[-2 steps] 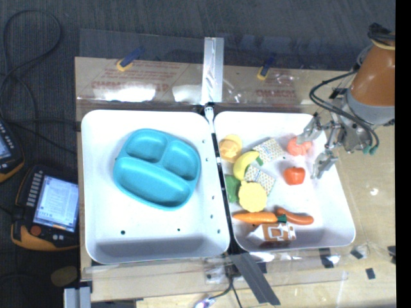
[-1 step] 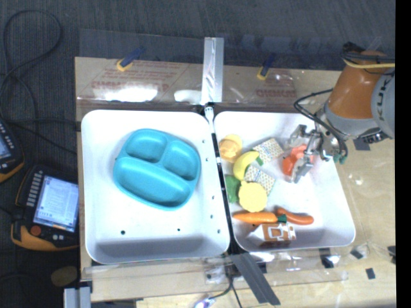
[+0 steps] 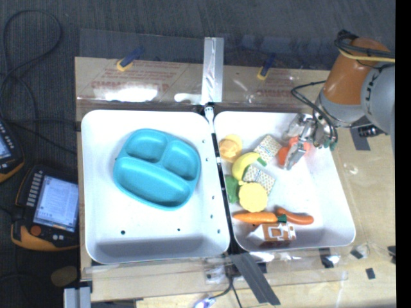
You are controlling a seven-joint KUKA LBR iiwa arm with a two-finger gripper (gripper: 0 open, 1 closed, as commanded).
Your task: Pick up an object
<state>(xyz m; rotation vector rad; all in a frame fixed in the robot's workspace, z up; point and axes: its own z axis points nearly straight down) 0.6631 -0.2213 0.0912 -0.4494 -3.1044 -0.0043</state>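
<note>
Pincer [image 3: 297,151] of mine sits over the right bin [image 3: 334,191], upper-right part, w/ a small orange-red piece [image 3: 283,156] at its tips; looks pinched between the fingers, though blur leaves some doubt. Risk, imo: grip seems to be on the piece's end, so it could pivot & drop on the lift. Just left lie a patterned packet [image 3: 268,147] & a yellow fruit [image 3: 244,166], near enough to get clipped. Carrot [image 3: 255,217] lies well apart, near the front. Blue tray [image 3: 157,167] rests in the left bin [image 3: 96,230].
</note>
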